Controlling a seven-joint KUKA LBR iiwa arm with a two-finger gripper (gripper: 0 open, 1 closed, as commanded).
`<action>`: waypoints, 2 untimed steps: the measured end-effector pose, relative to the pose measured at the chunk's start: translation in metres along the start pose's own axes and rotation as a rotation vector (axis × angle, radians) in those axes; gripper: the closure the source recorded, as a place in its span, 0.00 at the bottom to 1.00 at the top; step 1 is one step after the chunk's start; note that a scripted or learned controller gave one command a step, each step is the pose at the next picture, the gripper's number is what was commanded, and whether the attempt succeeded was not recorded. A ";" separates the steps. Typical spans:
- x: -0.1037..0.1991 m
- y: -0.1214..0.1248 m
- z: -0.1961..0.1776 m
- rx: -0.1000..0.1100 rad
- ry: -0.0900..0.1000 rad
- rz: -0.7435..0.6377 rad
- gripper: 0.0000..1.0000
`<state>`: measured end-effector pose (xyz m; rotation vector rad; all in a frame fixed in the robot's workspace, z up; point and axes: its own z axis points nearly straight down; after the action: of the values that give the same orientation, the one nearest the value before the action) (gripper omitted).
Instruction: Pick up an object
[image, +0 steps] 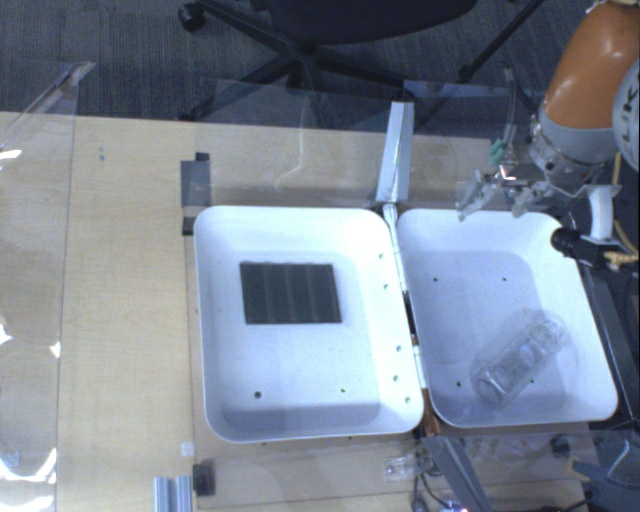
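Note:
A clear plastic bottle (517, 360) lies on its side in the near right part of the right bin (440, 300). A dark grey ribbed rectangular pad (290, 293) lies flat in the left bin (300, 400), toward its back. My gripper (499, 198) hangs over the back rim of the right bin, well behind the bottle and apart from it. It is open, and nothing sits between its fingers.
A metal bracket (395, 150) stands upright behind the seam between the two bins. Cables and a black fitting (580, 245) run along the right bin's right side. Office chair legs (300, 60) stand on the carpet beyond the bench.

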<state>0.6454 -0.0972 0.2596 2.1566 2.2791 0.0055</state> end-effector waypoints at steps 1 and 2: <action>-0.059 -0.077 0.050 0.002 -0.001 0.084 0.00; -0.070 -0.054 0.066 0.001 0.000 0.095 0.00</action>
<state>0.5957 -0.1699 0.1932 2.2624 2.1746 0.0045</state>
